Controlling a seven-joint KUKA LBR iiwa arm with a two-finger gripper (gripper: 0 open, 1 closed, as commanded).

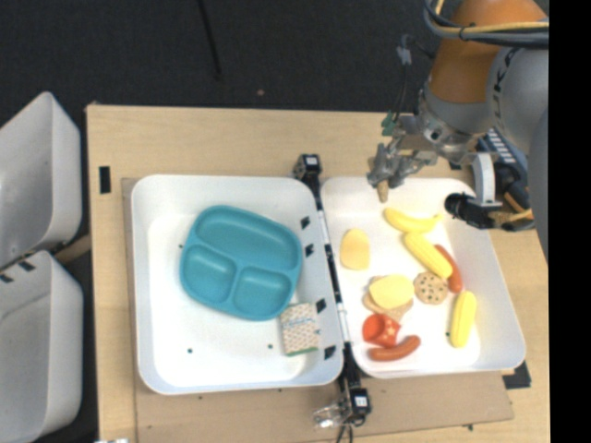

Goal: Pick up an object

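My gripper (381,190) hangs over the far left corner of the right bin (503,340), with nothing seen in it. Just in front of it and to the right lies a small banana (411,220). Beside the banana are a longer yellow piece (426,253) and an orange-red stick (450,268). A pale yellow wedge (355,248) lies near the bin's left wall. Closer to the front are a yellow bun-like piece (391,293), a cookie (429,289), a red piece (379,329), a red sausage (395,348) and a yellow corn cob (462,318).
The left bin (152,340) holds a blue divided plate (242,262) and a small speckled packet (299,329) at its front right. A ridge with black clips (325,275) separates the bins. White seat-like shapes (32,210) stand left of the bench.
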